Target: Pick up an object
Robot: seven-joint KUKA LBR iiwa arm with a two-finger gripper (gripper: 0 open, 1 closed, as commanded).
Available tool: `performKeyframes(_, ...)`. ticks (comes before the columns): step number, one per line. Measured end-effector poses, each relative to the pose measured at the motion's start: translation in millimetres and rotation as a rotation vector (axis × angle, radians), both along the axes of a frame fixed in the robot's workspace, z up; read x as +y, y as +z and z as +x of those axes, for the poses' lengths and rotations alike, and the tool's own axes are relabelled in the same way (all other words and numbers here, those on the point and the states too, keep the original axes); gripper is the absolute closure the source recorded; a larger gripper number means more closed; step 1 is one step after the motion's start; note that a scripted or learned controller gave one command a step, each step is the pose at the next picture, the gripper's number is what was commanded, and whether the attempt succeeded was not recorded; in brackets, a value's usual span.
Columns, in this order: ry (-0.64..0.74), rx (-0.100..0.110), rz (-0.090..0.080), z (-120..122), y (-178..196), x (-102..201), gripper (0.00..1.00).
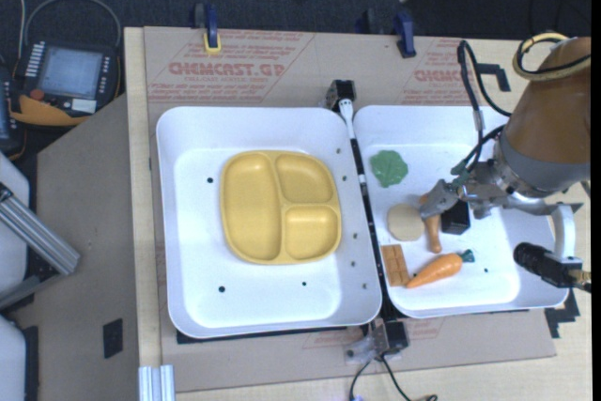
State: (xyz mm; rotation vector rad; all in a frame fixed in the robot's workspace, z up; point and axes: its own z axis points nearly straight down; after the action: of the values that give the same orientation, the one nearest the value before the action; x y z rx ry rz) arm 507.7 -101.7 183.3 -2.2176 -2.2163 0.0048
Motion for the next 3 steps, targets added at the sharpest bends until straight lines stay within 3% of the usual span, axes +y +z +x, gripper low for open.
performKeyframes(1,0.000,0.001,0.000,6.3,-60.2,-2.2,0.00)
performKeyframes(2,-0.001,-0.007,-0.003,7.5,-46.3,-2.7,1.00)
performKeyframes(3,0.001,-0.013,-0.004,-0.4,10.0,0.8,1.00)
